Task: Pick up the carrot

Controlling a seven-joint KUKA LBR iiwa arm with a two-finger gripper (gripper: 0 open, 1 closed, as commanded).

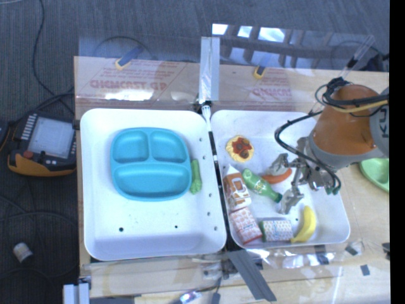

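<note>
The carrot point(273, 178), a small orange piece, lies in the right bin point(266, 122) beside a green bottle point(259, 185). My gripper point(285, 182) hangs low over the bin's right half, under the orange wrist band. It is open, with one finger point(279, 164) just above the carrot's right end and the other point(290, 200) just below it. The carrot's right tip is partly hidden by the gripper. Nothing is lifted.
Also in the right bin are a small pizza point(240, 147), a banana point(305, 223) and several snack packets point(238, 192). The left bin point(101, 227) holds a blue divided plate point(150, 162) and a green pea pod point(195, 176). A green object point(378, 173) sits outside at the right.
</note>
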